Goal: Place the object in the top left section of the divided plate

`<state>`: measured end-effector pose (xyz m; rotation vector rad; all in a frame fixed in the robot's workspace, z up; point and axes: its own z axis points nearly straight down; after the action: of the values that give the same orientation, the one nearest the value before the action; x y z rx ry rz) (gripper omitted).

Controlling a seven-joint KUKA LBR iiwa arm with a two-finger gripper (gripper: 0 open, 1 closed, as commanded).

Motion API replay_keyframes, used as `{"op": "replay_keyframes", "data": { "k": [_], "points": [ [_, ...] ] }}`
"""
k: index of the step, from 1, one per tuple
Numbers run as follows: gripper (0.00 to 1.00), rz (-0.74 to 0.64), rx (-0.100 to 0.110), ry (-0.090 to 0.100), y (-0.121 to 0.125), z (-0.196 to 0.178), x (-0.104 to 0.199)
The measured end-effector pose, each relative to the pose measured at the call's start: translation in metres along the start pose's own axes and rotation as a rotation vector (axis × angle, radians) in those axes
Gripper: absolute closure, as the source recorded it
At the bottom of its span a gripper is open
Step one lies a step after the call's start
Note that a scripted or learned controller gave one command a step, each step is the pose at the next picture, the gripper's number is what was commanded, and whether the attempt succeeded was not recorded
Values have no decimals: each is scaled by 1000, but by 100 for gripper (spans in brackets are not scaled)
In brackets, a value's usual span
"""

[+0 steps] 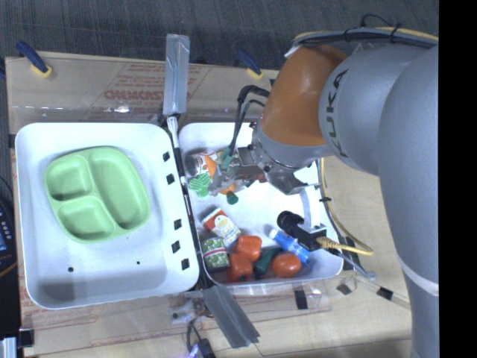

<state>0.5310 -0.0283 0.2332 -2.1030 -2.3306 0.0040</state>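
Gripper [223,171] low in right bin [320,271] over toy clutter, finger state unclear; green divided plate [95,192] waits in left bin [45,289].

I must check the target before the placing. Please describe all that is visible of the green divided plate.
The green divided plate looks like smooth pale plastic with rounded corners. Raised ridges split it into three sections: two smaller ones on its left and one long one on its right. It lies flat, slightly turned, on the floor of the left white bin, with nothing in it.
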Motion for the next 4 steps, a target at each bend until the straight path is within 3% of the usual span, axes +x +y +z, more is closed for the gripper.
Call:
{"op": "replay_keyframes", "data": {
  "k": [1,2,3,4],
  "points": [
    [100,-108,-3,-1,57,-184,-8],
    [100,-453,2,0,-22,-139,42],
    [0,-454,2,0,-22,-139,42],
    [0,-727,-6,-4,-52,-210,15]
  ]
}}
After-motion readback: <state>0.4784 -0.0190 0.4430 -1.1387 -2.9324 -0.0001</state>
